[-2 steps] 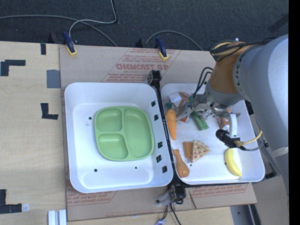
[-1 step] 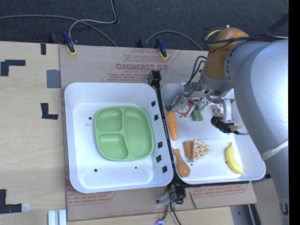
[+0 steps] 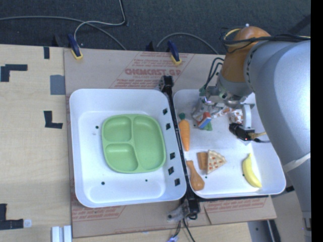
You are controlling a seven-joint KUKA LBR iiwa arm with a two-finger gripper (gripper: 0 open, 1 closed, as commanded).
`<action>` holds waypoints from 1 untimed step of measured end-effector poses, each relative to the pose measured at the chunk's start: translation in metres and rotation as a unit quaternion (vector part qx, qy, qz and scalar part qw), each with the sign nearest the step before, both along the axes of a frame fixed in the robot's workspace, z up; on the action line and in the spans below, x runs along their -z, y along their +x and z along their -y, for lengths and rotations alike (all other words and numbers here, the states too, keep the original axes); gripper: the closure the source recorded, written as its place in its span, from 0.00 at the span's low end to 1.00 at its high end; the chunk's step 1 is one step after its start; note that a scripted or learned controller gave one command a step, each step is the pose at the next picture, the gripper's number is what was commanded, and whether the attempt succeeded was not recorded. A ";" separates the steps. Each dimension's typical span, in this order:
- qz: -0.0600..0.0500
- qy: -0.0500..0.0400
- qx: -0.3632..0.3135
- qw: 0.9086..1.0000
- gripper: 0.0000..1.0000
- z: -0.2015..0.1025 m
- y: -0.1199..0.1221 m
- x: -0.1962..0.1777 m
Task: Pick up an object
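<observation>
**Jaws down among the toys, nothing lifted yet**

We read the scene from the biggest things down. The bench (image 3: 30, 135) carries a cardboard sheet, and on it two shallow white bins sit side by side. The left bin (image 3: 86, 102) holds a green divided plate (image 3: 133, 142) lying flat near its middle. The right bin (image 3: 272, 178) holds all the loose objects.

The arm (image 3: 282, 89) reaches in from the right and covers much of that bin's far right corner. Its gripper (image 3: 214, 105) is low over the far part of the right bin, just beside a small red and blue object (image 3: 204, 120) that lies near the bin's far left corner. We cannot tell whether the jaws are open or closed; they are too small and cluttered to read, and we see nothing clearly between them.

The other candidates are all resting in the right bin: a carrot (image 3: 184, 134) along the left wall, a brown drumstick-like piece (image 3: 194, 175) near the near left corner, a pizza slice (image 3: 213, 161) in the middle, and a banana (image 3: 251, 170) toward the near right edge.

In our judgement the task is at the approach or grasp stage. No object is raised off the bin floor, so securing one and lifting it clear is left to do.
</observation>
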State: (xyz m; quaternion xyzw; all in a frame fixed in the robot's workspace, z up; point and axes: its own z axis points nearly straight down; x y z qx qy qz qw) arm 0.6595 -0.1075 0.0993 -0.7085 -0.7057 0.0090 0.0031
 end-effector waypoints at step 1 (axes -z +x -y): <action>0.008 0.004 -0.003 1.000 1.00 -0.069 -0.041 -0.085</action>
